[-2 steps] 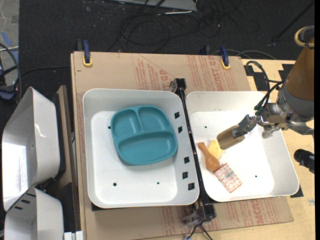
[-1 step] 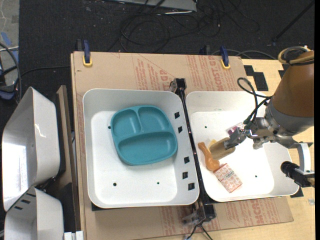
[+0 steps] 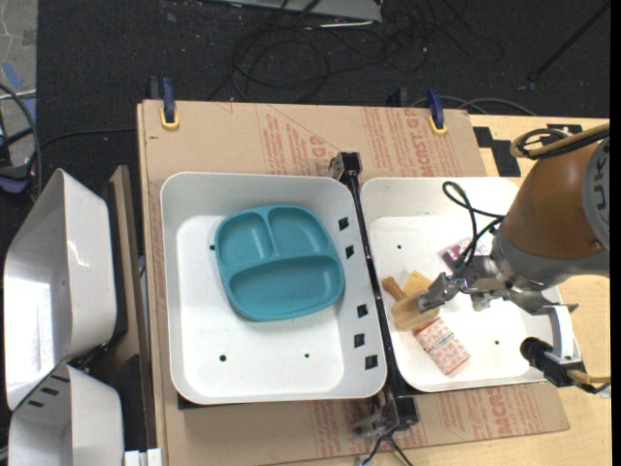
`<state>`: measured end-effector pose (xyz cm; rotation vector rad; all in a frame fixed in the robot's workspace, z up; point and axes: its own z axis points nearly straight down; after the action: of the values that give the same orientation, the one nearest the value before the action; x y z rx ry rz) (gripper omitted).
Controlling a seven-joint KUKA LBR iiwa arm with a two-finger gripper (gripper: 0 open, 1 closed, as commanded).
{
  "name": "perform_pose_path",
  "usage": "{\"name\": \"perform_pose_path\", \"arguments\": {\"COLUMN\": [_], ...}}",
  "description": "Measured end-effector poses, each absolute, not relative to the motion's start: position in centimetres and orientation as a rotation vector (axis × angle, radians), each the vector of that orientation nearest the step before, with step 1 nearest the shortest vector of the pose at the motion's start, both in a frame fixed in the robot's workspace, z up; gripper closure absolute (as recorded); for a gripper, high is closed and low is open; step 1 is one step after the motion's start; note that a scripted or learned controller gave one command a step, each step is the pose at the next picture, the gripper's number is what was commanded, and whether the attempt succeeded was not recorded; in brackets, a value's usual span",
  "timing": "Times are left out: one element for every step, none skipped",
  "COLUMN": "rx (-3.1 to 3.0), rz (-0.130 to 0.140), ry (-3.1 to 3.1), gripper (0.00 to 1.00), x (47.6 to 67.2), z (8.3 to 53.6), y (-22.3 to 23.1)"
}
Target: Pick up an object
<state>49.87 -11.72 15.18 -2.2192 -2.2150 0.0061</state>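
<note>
The gripper [image 3: 434,297] reaches low into the right bin [image 3: 417,198], its 2 fingers pinching a tan block [image 3: 415,299] that sits between them near the bin's left wall. Just left of the tan block lies a small brown piece [image 3: 392,287], and just below it a red-and-white patterned packet [image 3: 442,345] rests on the bin floor. Right of the block, a purple item [image 3: 455,254] peeks out beside the wrist. Farther left, the left bin [image 3: 184,357] holds a teal divided plate [image 3: 278,262].
</note>
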Motion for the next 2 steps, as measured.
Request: {"name": "perform_pose_path", "arguments": {"rx": [-2.223,-2.224], "rz": [0.001,0.0], "ry": [-2.216,-2.217], "gripper": [0.0,1.0], "x": [49.9,49.9], "z": [9.9,11.1], "y": [-11.7,-11.7]}}
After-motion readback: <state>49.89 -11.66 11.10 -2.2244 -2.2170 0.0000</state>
